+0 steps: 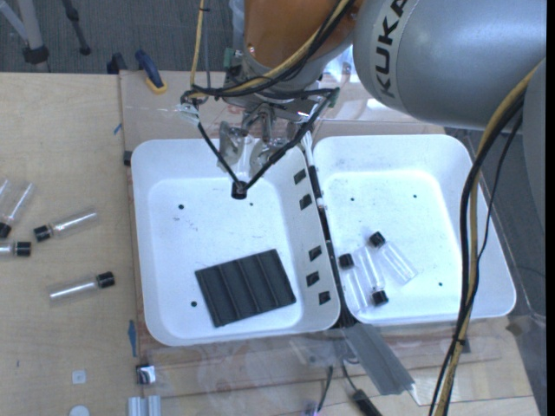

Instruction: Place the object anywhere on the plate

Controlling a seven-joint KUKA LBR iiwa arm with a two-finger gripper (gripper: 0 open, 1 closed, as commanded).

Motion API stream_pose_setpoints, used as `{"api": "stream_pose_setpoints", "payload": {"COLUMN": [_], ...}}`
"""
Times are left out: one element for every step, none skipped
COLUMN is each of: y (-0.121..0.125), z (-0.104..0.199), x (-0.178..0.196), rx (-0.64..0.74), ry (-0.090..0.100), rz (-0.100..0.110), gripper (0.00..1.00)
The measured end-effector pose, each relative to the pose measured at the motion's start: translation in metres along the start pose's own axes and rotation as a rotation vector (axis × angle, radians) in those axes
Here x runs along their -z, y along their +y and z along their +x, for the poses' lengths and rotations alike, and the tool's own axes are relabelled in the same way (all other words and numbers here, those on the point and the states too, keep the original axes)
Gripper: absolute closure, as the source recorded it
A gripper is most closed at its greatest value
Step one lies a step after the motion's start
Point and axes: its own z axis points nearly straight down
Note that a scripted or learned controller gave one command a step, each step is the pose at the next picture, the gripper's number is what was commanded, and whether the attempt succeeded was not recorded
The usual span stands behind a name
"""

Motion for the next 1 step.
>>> {"api": "stream_pose_setpoints", "payload": {"y": [0.0056], "z": [-0.0169], "x": [-0.0099], "rx": [0.517], "ry": [-0.001], "rz": [-0.002], "gripper": [1.00]}}
